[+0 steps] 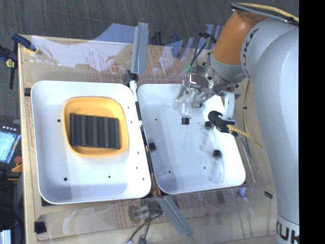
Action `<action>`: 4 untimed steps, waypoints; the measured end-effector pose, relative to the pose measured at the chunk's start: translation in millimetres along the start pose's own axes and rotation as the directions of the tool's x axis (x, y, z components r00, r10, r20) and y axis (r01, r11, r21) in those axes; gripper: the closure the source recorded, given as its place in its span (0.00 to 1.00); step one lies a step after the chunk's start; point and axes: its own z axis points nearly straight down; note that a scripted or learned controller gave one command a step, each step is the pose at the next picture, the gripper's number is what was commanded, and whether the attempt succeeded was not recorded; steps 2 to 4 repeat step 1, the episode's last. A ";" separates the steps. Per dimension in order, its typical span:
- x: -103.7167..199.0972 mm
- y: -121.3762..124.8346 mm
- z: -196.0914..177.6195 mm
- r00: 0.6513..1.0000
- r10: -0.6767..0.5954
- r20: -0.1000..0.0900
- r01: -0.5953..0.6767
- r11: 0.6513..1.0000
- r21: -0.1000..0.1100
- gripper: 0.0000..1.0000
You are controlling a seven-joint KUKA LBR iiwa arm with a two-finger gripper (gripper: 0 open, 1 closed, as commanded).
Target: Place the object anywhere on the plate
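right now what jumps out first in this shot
The yellow plate with a dark ridged block on it sits in the left bin. The grey arm's orange band looms over the right bin, where the gripper hangs above small clear vials.

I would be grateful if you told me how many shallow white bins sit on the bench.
2. The left shallow white bin holds a yellow plate; the right shallow white bin lies beside it, under the gripper.

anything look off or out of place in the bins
Nothing looks spilled or broken. The yellow plate lies flat in the left bin, with a dark ridged block on it. A small clear vial lies on its side in the right bin.
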 end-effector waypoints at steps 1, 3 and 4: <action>0.1 0.0 -0.1 1.000 0.000 0.000 0.000 1.000 0.000 0.00; 0.1 0.0 -0.1 1.000 0.000 0.000 0.000 1.000 0.000 0.00; 0.1 0.0 -0.1 1.000 0.000 0.000 0.000 1.000 0.000 0.00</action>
